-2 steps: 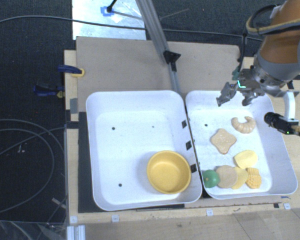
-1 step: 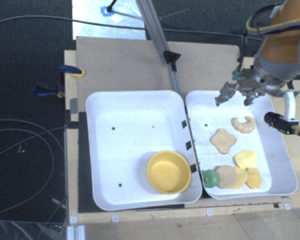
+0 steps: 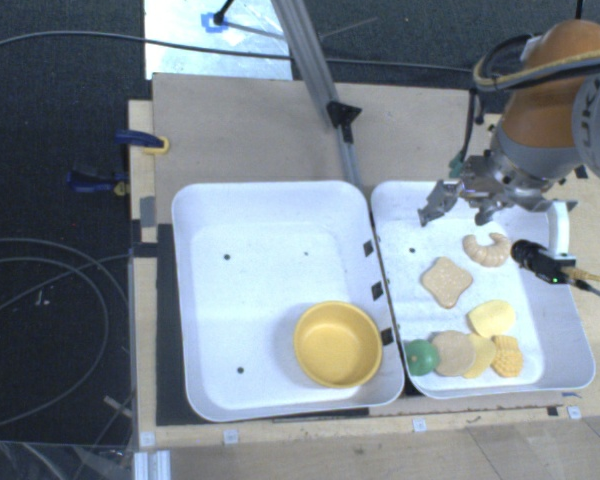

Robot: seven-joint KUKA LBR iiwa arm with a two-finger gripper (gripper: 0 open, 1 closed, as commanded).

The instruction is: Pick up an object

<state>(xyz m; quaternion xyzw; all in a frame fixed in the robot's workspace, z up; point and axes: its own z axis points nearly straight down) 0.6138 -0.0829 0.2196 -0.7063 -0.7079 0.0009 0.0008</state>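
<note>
A: Left side first. What sits in the left bin (image 3: 270, 208)?

B: One yellow bowl (image 3: 338, 343), upright, in the near right corner, close to the wall shared with the right bin (image 3: 400, 203). A blue clamp (image 3: 140, 140) sits at the bench's far left edge.

A: And the right bin?

B: Food items, all on the floor of the bin. Near left corner: a green piece (image 3: 419, 356) touching a round tan piece (image 3: 453, 352). Just right of that, a waffle-like yellow piece (image 3: 507, 356). Above them, a pale yellow slice (image 3: 491, 317). Mid-bin, a toast-shaped piece (image 3: 447, 281), apart from the rest. Farther back, a croissant (image 3: 488, 249).

A: The tool?

B: The gripper (image 3: 470, 206) hangs over the far part of the right bin, just above the croissant. Its fingers are spread, nothing between them. Nothing lifted; every item lies flat.
</note>
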